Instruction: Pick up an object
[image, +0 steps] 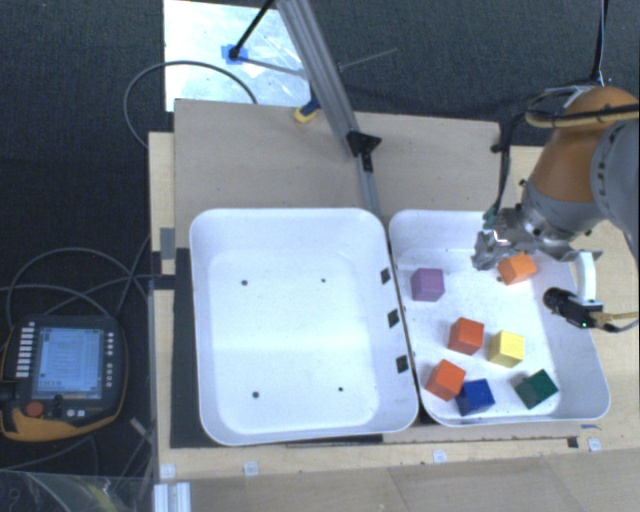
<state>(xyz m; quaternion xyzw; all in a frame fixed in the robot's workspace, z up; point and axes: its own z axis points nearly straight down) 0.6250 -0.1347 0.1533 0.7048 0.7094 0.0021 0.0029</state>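
- The two-finger metal gripper (497, 253) hangs over the right white plastic bin (590, 400), near its far side, touching a small orange cube (517, 268).
- Whether the claw grasps that cube or stands released, I cannot tell.
- The cube sits tilted, corners turned diagonal to the bin walls; as a cube it shows no long axis.
- Likely a pick attempt: the arm's wrist points downward onto it.

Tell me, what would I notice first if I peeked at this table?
Probably the bright little blocks in the right bin: a purple block, a yellow block, a blue block and a green block among them. Then the grey and orange arm reaching in from the right, its gripper right beside an orange block.
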